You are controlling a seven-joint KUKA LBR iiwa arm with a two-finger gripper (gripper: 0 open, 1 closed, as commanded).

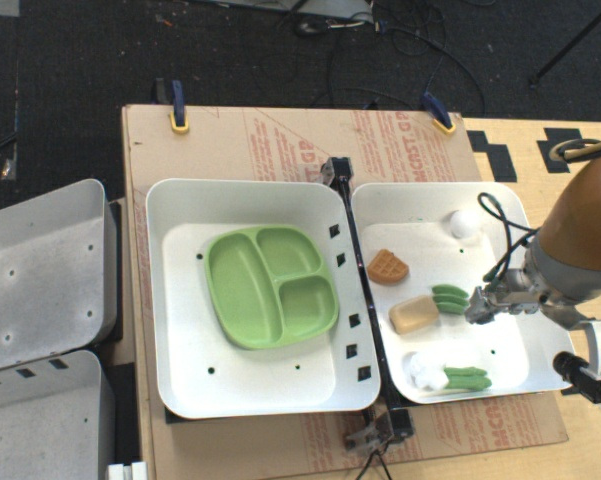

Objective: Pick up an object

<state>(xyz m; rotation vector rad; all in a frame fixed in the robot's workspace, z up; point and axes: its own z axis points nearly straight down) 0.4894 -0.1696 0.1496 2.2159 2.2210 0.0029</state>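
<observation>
The left bin (170,298) held a green divided plate (272,286), smooth moulded plastic with three compartments, lying flat. In the right bin (420,203) lay a ridged brown waffle-like piece (387,267), a tan rounded block (414,315), a small white lump (426,372) at the near edge beside a green pod-shaped toy (467,377), a white ball (464,224) toward the far side, and a short green ribbed piece (448,297). The gripper (477,310) hung low just right of that ribbed piece, whose long axis ran left to right, so the nearest target lay immediately to its left. How wide the gripper stood could not be told.
</observation>
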